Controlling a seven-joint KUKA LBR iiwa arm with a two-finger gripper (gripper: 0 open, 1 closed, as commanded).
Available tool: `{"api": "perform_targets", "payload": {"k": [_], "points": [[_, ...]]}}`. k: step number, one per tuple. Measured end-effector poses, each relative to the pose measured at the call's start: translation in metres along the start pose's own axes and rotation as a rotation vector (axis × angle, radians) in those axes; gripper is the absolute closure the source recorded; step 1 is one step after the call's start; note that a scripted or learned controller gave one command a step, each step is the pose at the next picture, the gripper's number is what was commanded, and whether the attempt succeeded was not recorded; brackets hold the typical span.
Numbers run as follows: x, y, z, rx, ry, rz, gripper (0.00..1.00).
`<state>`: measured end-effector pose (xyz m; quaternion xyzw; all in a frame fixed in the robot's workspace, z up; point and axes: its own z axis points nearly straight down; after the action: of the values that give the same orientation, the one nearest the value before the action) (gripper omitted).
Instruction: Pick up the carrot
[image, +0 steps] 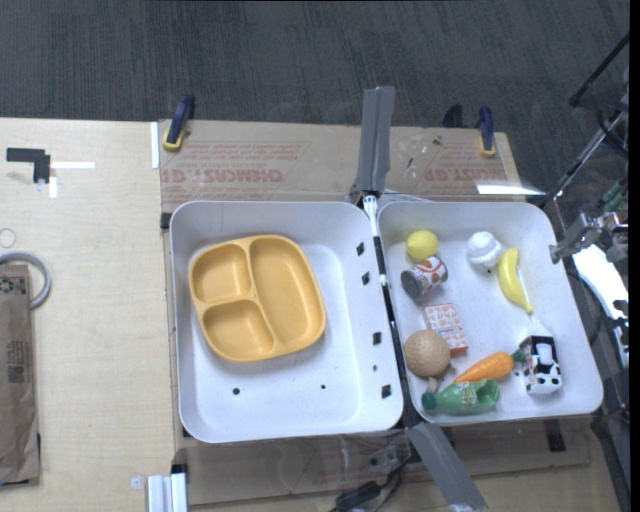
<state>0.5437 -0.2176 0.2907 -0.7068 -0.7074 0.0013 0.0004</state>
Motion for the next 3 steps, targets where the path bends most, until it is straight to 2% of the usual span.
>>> {"api": "perform_targets", "payload": {"k": [1,2,3], "points": [[0.084,-0.066,-0.009,0.001,0.0,0.095,0.0],[0.153,-0.066,0.082,0.002,0.0,0.093,0.0],[0.137,-0.035,-0.023,0.0,-0.001,0.137,0.0]]}}
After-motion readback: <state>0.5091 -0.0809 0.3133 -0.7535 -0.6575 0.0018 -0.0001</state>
